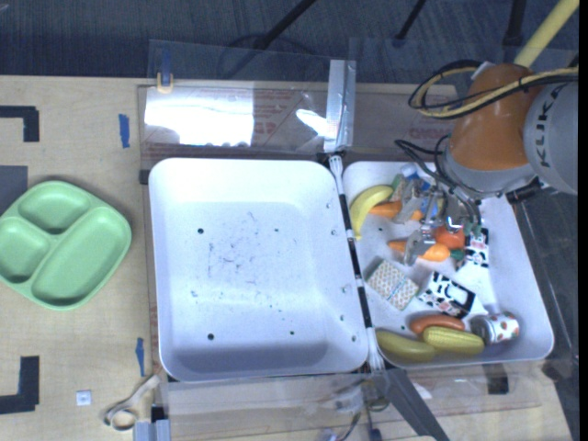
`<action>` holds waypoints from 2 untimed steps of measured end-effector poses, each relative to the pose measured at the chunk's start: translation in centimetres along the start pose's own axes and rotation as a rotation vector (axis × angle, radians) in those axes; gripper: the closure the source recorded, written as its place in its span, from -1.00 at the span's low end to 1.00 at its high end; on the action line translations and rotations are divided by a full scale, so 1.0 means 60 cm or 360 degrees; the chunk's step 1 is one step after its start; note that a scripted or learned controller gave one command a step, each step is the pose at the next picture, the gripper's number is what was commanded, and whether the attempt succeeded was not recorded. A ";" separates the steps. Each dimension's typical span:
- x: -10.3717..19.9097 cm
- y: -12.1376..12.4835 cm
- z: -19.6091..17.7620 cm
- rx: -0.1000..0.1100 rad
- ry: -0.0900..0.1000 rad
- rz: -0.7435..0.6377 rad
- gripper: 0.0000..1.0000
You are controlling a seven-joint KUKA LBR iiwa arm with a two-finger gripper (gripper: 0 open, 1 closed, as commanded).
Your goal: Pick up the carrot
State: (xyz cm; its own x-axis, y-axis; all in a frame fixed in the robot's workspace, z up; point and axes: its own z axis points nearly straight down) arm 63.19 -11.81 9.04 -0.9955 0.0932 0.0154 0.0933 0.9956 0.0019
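A: Start at the bottom of the frame. What lies along the lower rim of the right bin (537, 338)?

B: Two yellow bananas (427, 343) end to end, a reddish sausage-like piece (437, 322) just above them, and a small can (501, 327) at the lower right. Above those sit a black-and-white patterned item (447, 294) and a checkered pad (393, 285).

A: And the carrot?

B: In the middle of that bin, I take the orange piece (447, 243) to be the carrot, with more orange bits (401, 244) just beside it. The gripper (432, 231) hangs right over them, and I cannot tell whether its fingers are wide or narrow, or whether anything is held.

A: What could spoil the pick?

B: Crowding, I'd judge. A third banana (367, 205) lies near the upper left of the heap, so a close could catch a neighbour or nudge the carrot aside.

A: Farther off?

B: The left bin (184, 182), a green divided plate (61, 243) at the far left on the surface, and a clear panel (243, 108) at top.
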 end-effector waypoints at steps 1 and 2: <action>-0.011 0.001 -0.020 -0.0004 -0.0049 0.0006 1.00; -0.041 0.065 -0.158 -0.0001 -0.0033 0.0052 1.00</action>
State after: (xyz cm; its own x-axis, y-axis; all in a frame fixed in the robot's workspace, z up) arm 66.12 -8.18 18.49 -0.9920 0.1260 -0.0054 0.1260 0.9920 0.0025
